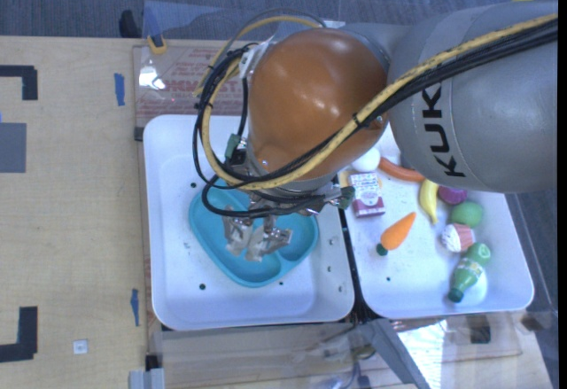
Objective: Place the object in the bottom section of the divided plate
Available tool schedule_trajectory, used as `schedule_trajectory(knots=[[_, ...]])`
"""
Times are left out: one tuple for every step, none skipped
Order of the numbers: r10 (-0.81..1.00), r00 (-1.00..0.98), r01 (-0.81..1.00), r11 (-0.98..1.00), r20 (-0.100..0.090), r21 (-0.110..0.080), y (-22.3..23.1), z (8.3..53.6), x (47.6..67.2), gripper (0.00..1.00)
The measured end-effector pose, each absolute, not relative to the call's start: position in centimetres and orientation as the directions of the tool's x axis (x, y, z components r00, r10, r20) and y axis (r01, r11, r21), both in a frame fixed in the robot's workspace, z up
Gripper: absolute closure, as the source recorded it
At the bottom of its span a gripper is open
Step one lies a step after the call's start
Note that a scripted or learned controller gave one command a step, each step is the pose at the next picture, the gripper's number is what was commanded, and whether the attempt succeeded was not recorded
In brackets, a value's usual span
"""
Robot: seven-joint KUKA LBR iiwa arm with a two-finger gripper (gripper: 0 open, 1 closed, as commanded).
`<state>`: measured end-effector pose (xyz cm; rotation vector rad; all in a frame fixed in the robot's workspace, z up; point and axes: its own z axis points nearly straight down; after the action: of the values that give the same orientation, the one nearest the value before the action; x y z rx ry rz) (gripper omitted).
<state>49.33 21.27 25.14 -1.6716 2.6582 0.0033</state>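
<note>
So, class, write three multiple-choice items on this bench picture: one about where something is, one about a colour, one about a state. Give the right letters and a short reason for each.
1. Where is the divided plate?
A. In the left bin
B. In the right bin
C. On the wooden bench outside the bins

2. What colour is the divided plate?
A. Red
B. Blue
C. Yellow

3. Where is the gripper at this moment?
A. Over the toy carrot
B. Outside both bins
C. Down over the divided plate

Answers:
1 A, since the plate lies on the floor of the left bin.
2 B, since its rim and sections are light blue.
3 C, since the gripper hangs over the plate's middle, while the toy carrot lies in the right bin.
</note>
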Motion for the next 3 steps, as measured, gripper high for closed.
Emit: schedule_trajectory(knots=[[-0.997, -0.075, -0.997, 0.075, -0.001, 0.001, 11.4, 20.8, 48.2, 1.0], [-0.946, 0.326, -0.946, -0.326, -0.002, -0.004, 4.8, 23.1, 48.7, 1.0], [-0.945, 0.328, -0.945, -0.328, -0.003, -0.004, 4.9, 23.1, 48.6, 0.0]])
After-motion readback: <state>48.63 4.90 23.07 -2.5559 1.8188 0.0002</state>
